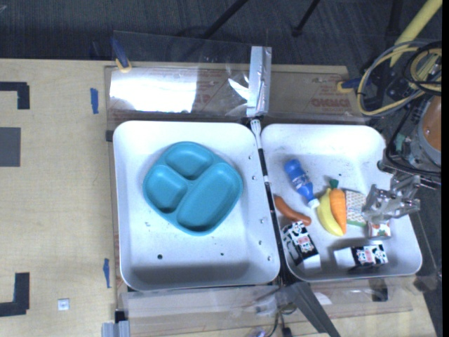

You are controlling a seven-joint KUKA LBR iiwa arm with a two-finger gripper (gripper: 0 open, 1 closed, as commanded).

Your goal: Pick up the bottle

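Lying left of gripper (pixel 388 208) | bottle (pixel 299 180) | well apart

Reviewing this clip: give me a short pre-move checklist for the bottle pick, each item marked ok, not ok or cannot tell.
1. Bottle in view in the right bin: ok.
2. Gripper over the right bin: ok.
3. Gripper above the bottle: not ok, it hangs toward the bin's right side.
4. Bottle free of neighbours: not ok, sausage and banana crowd its lower end.
5. Bottle upright: not ok, it lies flat.

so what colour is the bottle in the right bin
Blue with a white label, the bottle lies near the bin's middle in the camera view.
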